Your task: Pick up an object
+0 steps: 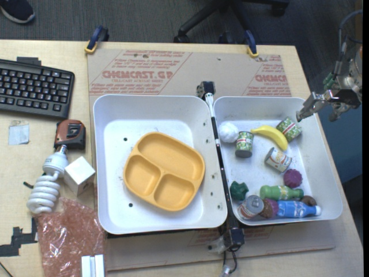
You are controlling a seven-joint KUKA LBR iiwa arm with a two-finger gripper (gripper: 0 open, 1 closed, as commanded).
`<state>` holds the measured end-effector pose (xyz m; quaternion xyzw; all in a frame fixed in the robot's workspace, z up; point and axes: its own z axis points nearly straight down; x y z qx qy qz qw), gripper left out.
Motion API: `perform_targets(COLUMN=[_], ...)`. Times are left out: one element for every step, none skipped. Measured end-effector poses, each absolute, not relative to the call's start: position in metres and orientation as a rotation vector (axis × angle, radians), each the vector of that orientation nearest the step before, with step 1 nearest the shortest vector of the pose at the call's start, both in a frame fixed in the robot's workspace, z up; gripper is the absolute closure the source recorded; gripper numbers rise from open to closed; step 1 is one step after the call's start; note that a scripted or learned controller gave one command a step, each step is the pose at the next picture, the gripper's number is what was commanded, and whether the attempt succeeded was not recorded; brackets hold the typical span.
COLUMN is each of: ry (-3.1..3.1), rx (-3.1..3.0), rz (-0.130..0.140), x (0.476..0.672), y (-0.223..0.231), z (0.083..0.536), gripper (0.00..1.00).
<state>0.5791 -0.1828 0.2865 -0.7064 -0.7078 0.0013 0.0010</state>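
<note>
Yellow banana [270,134] is lying toward the far side of the right bin [331,172], crowded among small cans, a blue bottle [294,209] and a white ball [227,131]. Reaching in from the right, the tool [311,107] is hovering at that bin's far right rim, holding nothing; whether it is spread or closed I cannot tell.

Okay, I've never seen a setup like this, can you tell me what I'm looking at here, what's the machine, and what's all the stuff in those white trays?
One camera looks down at a slant on a bench. The gripper, the robot arm's two-finger tool, reaches in from the right above the right bin's edge, with nothing between its fingers. That bin holds toys: a banana, a white ball, small cans, a blue bottle and a green bottle. The left bin holds a yellow divided plate. Beside the bins lie a keyboard, a spiral light bulb and a tape measure.
</note>
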Motion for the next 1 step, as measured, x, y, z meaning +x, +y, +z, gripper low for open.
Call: perform_targets(ry=[-2.225], rx=[-2.215], rz=[0.004], x=[0.6249], y=[-0.1937], z=[0.1614], gripper=[0.0])
